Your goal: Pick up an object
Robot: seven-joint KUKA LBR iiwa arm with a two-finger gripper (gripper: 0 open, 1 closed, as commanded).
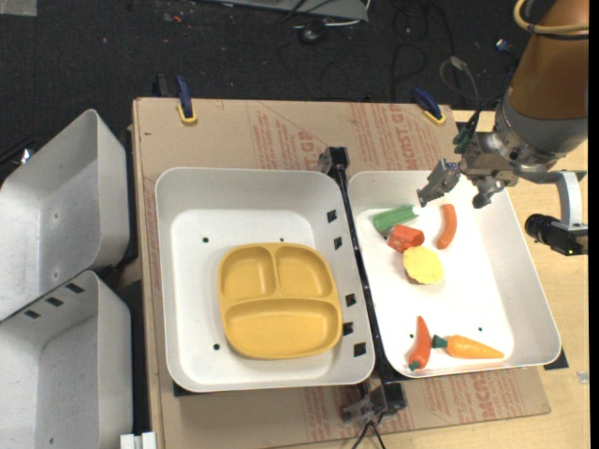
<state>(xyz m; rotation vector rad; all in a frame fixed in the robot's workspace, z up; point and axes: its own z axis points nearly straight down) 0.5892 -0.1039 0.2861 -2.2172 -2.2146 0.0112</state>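
- Camera view — step in hand: approach. The end effector (465, 186) hangs over the far edge of the right bin (532, 279), fingers spread apart with nothing between them; no grasp made yet, by the look of it.
- Camera view — nearest candidate: a small orange-red sausage (446, 225), slim and rounded, lying nearly lengthwise just below the end effector, apart from its neighbours.
- Camera view — other stock in the right bin: a green piece (394, 218) touching a red piece (405, 238); a yellow lump (423, 266) just beside them; near the front rim, a red chilli (419, 343) and an orange carrot (467, 347) with green tops.
- Camera view — left bin (178, 251): holds a yellow divided plate (279, 299), flat, three compartments.
- Next move, as judged: descend over the sausage with the fingers across its narrow width, then close — the clustered green, red and yellow pieces look harder to separate cleanly.
- Handling note: the sausage is smooth and round, so it may roll or slip from an off-centre pinch.
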